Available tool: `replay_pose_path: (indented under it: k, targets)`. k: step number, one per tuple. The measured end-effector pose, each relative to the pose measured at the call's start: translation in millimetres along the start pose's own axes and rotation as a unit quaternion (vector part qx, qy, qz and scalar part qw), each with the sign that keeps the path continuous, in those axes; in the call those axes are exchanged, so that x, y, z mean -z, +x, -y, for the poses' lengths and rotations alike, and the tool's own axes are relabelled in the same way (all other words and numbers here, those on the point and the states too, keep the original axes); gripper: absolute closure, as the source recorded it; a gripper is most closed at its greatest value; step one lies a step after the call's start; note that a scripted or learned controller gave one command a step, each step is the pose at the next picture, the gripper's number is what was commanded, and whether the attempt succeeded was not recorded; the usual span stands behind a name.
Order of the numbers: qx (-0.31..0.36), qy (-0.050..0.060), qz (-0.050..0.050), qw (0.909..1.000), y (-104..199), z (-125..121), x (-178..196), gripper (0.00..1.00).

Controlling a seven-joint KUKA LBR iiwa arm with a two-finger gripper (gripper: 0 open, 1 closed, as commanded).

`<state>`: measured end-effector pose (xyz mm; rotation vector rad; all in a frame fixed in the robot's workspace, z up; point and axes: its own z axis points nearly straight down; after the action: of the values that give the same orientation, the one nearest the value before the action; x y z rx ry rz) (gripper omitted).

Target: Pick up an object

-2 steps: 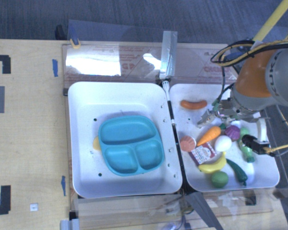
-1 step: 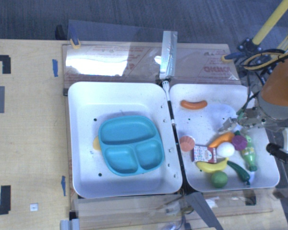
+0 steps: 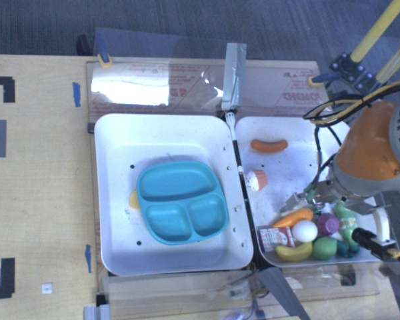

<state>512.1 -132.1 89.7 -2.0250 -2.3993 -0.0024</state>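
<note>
My gripper [image 3: 312, 197] hangs low over the right bin [image 3: 280, 172], just above a pile of toy food at its near right corner. Right beneath it lies an orange carrot [image 3: 295, 217]. Around that sit a white egg [image 3: 305, 231], a yellow banana [image 3: 294, 251], a purple piece [image 3: 328, 225], a green round fruit [image 3: 325, 247] and a red-and-white packet [image 3: 273, 237]. Farther back in the same bin lie an orange sausage [image 3: 269, 145] and a small white-and-orange piece [image 3: 255, 179]. The wrist hides part of the pile.
The left bin [image 3: 113, 179] holds a blue divided plate [image 3: 181, 201] with a yellow scrap [image 3: 133, 199] peeking out at its left edge. A metal divider [image 3: 233, 75] and clear sheet stand behind the bins. Cables and yellow rods [image 3: 380, 25] crowd the far right.
</note>
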Motion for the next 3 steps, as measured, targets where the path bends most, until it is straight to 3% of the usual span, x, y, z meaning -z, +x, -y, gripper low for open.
replay_pose_path:
  k: [1, 2, 3]
  targets:
    - [-0.014, -0.006, 0.003, 0.9999, 35, 23, -2, 0.0]
    - [-0.016, -0.009, 0.004, 0.9998, 34, 21, 9, 1.0]
    - [-0.091, -0.001, 0.001, 0.9958, 80, -47, 95, 1.0]
